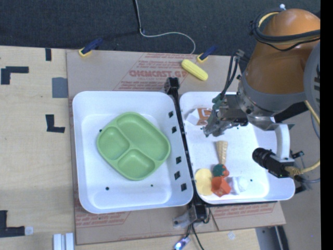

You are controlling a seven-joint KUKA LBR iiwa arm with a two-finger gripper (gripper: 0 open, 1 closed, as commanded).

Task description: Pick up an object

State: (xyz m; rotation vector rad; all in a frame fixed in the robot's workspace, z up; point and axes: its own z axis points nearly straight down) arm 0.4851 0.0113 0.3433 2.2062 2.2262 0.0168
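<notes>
I judge this the approach step; my tool hovers just above the ice-cream cone at right centre, fingers' state I cannot tell; next, descend squarely onto it.

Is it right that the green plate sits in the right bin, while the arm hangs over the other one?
Not quite. The camera view shows the green plate in the left bin. The arm hangs over the other one, the right bin, as you said.
</notes>
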